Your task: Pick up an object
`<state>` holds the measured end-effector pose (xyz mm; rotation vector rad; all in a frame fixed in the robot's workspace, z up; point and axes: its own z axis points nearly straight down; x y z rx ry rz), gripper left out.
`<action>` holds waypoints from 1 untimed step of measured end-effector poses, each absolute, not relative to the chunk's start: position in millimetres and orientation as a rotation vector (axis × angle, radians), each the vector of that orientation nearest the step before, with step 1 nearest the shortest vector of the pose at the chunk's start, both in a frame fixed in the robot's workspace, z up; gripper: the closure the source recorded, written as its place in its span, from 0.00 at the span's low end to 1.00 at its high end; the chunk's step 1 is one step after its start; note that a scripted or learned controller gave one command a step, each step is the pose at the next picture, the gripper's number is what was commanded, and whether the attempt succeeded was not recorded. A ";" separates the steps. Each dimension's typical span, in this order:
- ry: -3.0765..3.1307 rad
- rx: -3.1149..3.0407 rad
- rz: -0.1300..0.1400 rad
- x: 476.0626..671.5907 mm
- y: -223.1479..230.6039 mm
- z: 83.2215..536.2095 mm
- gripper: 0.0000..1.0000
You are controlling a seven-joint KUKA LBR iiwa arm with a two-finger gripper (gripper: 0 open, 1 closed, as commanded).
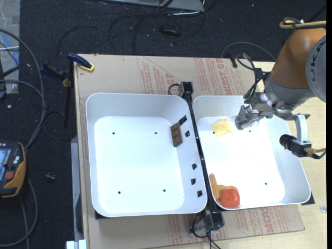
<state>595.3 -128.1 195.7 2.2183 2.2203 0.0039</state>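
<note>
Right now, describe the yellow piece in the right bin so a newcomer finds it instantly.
Start at the right bin, the one the arm reaches into. Look to its far left corner area, just left of the gripper: the yellow piece lies flat there. It is pale and squarish, unlike the round red-orange object at the near left corner.

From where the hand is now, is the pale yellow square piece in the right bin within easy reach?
Probably yes. The hand hangs just right of the pale yellow square piece, which lies flat on the open floor of the right white bin. Nothing stands between them; the red round object sits far off at the near wall.
</note>
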 end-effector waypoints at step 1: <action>2.220 2.219 0.004 596.0 -128.1 247.9 1.00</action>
